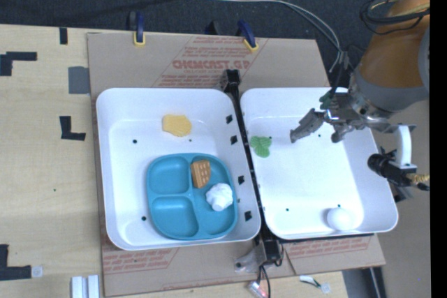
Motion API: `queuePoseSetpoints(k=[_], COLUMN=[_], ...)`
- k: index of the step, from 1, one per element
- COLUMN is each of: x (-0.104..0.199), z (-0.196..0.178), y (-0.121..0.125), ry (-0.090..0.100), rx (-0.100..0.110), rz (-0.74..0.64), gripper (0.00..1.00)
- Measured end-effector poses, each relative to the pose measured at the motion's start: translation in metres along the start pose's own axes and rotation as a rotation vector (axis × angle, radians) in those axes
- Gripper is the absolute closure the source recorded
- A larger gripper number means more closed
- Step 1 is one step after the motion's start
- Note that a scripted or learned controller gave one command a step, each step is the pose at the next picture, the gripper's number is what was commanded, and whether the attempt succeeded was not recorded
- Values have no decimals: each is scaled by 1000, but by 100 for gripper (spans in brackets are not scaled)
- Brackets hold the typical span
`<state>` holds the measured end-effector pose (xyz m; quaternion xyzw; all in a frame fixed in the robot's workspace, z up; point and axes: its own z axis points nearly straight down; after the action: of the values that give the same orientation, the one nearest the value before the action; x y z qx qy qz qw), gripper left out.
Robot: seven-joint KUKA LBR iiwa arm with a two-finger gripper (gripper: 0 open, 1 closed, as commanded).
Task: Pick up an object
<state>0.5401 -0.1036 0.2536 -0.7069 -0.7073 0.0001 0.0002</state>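
Here, the grey arm's two-finger gripper (320,129) hangs spread open and empty above the right white plastic bin (363,171), so it should shift left, centre over the small green leafy piece (261,146) by the divider, then descend squarely.

Both bins (115,150) smooth glossy white plastic. Blue tray (167,209) matt plastic, smooth. Board (202,63) under the bins plain brown cardboard, printed. Bench (42,164) pale wood grain. Gripper (320,128) dull dark metal.
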Motion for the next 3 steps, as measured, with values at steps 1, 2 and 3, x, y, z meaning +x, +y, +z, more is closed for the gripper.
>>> queuePoseSetpoints(k=[1,2,3], x=[-8,-9,-5], z=[46,89,133], y=[0,-1,-7], ry=[0,0,0], rx=[4,4,4], rz=[1,0,0], gripper=[0,0,0])
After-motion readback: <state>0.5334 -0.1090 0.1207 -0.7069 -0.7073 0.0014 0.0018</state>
